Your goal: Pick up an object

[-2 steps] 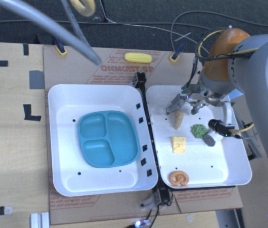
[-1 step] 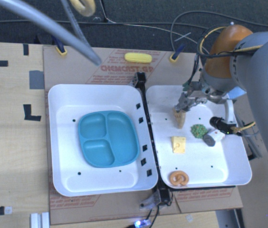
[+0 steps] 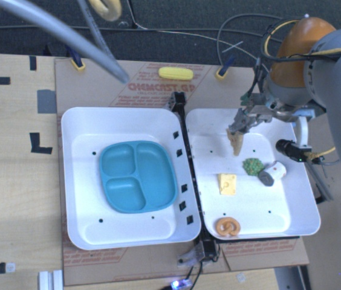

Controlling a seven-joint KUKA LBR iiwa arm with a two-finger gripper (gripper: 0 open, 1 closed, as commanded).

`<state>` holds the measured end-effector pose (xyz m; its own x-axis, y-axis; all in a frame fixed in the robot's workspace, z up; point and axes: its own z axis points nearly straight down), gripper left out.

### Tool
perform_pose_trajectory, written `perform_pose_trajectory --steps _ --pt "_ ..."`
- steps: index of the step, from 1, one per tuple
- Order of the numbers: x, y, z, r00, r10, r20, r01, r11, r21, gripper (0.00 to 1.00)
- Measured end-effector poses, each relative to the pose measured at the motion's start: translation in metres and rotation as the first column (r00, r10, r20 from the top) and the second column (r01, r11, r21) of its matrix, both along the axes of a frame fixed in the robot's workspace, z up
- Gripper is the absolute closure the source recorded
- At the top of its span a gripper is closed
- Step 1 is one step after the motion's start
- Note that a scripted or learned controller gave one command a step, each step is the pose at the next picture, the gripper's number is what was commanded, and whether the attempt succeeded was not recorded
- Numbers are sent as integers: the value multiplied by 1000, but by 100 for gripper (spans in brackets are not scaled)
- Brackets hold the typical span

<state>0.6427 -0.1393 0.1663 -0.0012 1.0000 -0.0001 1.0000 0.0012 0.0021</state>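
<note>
The bench is pale wood with black tape marks, and a cardboard sheet lies on it under both bins; the arm, grey with its orange band, reaches in from the right over the far corner of the right bin. The left bin holds a blue plate with three compartments, lying flat near its middle; the right bin sits just beside it, the two touching along a black clipped seam.

The gripper hangs over the far part of the right bin, its tip pointing down and toward the left; a tan cone-shaped piece sits right at its tip, but whether the fingers pinch it, or are spread or pressed together, cannot be told from this slant.

In the right bin, nearer the camera, a yellow block lies near the middle; a green broccoli lies to its right, touching a grey and white item; a brown pretzel lies by the near rim. A yellow banana rests on the cardboard beyond the bins.
</note>
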Motion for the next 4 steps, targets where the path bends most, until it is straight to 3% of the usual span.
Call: perform_pose_trajectory --steps 2,4 --pt "-1 -3 97 1000 1 3 -1 1000 -1 100" --pt "-16 85 74 1000 3 -5 -3 1000 0 100"
